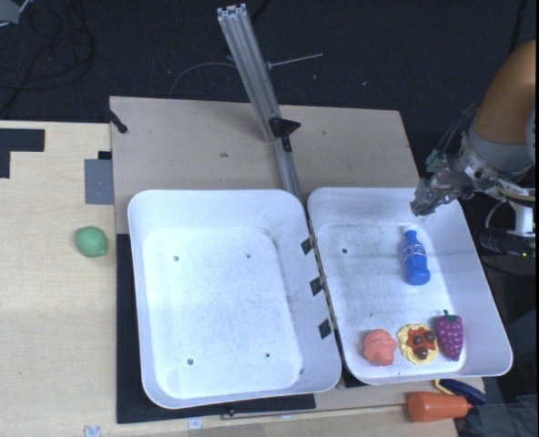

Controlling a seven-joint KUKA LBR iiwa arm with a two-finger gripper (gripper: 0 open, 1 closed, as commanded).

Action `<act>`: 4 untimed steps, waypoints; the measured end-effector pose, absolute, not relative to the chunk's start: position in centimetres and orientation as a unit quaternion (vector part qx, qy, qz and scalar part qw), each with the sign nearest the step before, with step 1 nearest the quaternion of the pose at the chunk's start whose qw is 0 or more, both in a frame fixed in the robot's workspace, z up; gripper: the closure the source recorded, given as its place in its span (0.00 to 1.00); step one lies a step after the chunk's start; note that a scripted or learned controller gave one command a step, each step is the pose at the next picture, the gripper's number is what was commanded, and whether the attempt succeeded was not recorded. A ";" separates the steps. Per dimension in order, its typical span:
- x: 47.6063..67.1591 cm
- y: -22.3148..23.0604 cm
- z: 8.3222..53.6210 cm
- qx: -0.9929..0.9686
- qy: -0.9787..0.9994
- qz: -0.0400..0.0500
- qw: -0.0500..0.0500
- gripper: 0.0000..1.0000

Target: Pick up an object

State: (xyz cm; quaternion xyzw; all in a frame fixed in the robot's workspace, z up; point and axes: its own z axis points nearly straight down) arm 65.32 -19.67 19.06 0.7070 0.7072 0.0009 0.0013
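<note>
- A grey KUKA arm with an orange band (511, 94) reaches in from the right, its two-finger gripper (427, 200) hanging over the far rim of the right-hand shallow white bin (361, 209).
- We see four candidates in that bin: a small blue plastic bottle (415, 258) lying near the middle of the right side, and along the near edge a pink lumpy toy (378, 346), a yellow round toy with a red and dark centre (419, 342) and a purple bunch of toy grapes (449, 334).
- The three near-edge pieces sit close together, the yellow one just beside both neighbours; the bottle lies well apart from them and nearest the gripper.
- We judge the step in hand to be the approach, with nothing yet lifted.
- To do it well, we would take the bottle: it stands alone, so the tool can come straight down without nudging anything else, closing across the narrow body, not along its length.
- The bin's sloped wall is near the bottle's right side, so we would keep the descent centred on it.
- At this size and angle the tool is a dark blur; we cannot tell its state, and we see no object in it or touching it.
- The left-hand white bin (160, 209) lies beside, a green ball (92, 241) on the wooden bench (33, 317) to its left.
</note>
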 end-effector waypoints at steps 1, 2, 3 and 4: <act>65.4 -19.7 22.1 0.707 0.707 0.001 0.001 1.00; 64.9 -14.5 23.2 0.706 0.708 0.001 0.000 1.00; 64.6 -9.3 22.3 0.706 0.708 0.000 -0.001 1.00; 65.1 -5.1 22.5 0.706 0.708 0.000 0.000 1.00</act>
